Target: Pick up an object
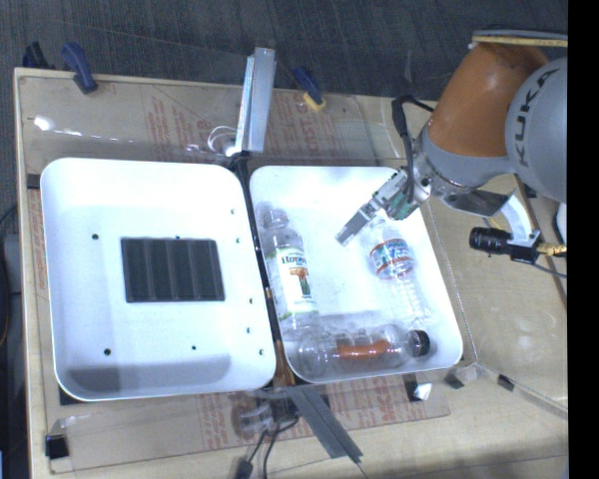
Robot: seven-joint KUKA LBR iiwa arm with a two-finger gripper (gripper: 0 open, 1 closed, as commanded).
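Camera view shows my hand (364, 220) hanging over the right bin (324, 183). I cannot tell how wide it is or if it has anything. Just beside it lies a clear water bottle with a blue label (394, 267), near the bin's right wall. I think it is light, smooth and slippery, and may squash a little. I would take it across the middle, at the label. It lies flat, its long way running up and down the bin, slightly slanted.
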